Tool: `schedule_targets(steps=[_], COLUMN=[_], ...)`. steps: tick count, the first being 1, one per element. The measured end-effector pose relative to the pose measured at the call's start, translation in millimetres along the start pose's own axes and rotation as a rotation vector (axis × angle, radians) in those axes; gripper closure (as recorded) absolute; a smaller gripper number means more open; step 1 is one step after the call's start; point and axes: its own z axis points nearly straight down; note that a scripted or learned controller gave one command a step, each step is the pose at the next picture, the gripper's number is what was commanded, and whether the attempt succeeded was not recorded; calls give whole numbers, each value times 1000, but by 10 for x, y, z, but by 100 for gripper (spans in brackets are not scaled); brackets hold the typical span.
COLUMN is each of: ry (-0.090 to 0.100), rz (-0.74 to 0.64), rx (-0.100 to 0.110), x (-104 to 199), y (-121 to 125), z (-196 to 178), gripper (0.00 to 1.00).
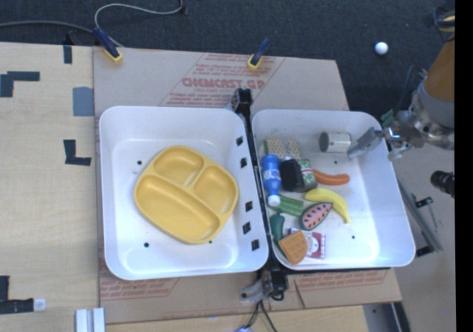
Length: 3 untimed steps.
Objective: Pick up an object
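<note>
Toys crowd the near part of the right bin (384,245): a waffle-patterned cookie (293,247) lies closest to the front wall, just beside a small red and white carton (316,247), with a watermelon slice (317,215) and a banana (330,200) a little farther back. Beyond them sit a green vegetable (290,205), an orange carrot (332,178), a black block (289,174) and a blue bottle (270,174) against the divider. Farther still, a small metal can (336,142) lies on its side, apart from the rest. In the left bin (118,197), a yellow divided plate (186,193) rests near the middle. The gripper (367,141) hangs over the right bin's far right corner, just beside the can, grasping nothing; whether its fingers are spread or closed cannot be told.
</note>
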Motion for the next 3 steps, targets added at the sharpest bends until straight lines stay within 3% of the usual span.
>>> schedule_targets(steps=[1,2,3], ry=[2,-3,0], rz=[-2,0,-2], rx=[-6,-5,-4], x=[-76,285,900], y=[120,231,655], z=[1236,1332,1342], gripper=[0,0,0])
